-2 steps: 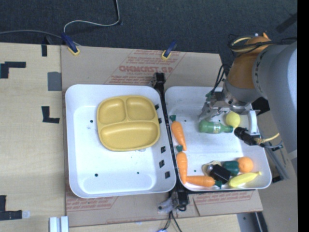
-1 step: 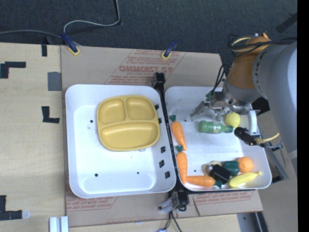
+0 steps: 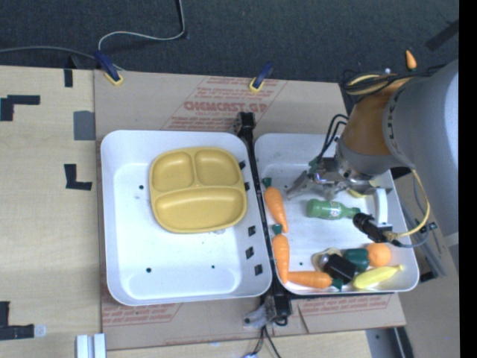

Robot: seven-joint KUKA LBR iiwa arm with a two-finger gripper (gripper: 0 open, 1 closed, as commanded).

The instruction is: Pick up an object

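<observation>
My gripper point(image 3: 320, 189) hangs over the back half of the right bin point(image 3: 298, 149), open, with nothing between its fingers. One grey finger point(image 3: 297, 186) reaches out to the left toward an orange carrot point(image 3: 276, 206). A green bottle point(image 3: 331, 210) lies on its side just in front of the gripper, apart from it. Along the bin's front lie a second carrot point(image 3: 281, 253), a third carrot point(image 3: 308, 279), a black block point(image 3: 339, 267), an orange ball point(image 3: 379, 255) and a yellow banana point(image 3: 376, 277).
The left bin point(image 3: 123, 222) holds a yellow divided plate point(image 3: 198, 188) at its back. A black clamp strip point(image 3: 252, 192) runs between the bins. The grey arm with its orange band point(image 3: 369, 129) covers the right bin's back right corner. Cables trail beside it.
</observation>
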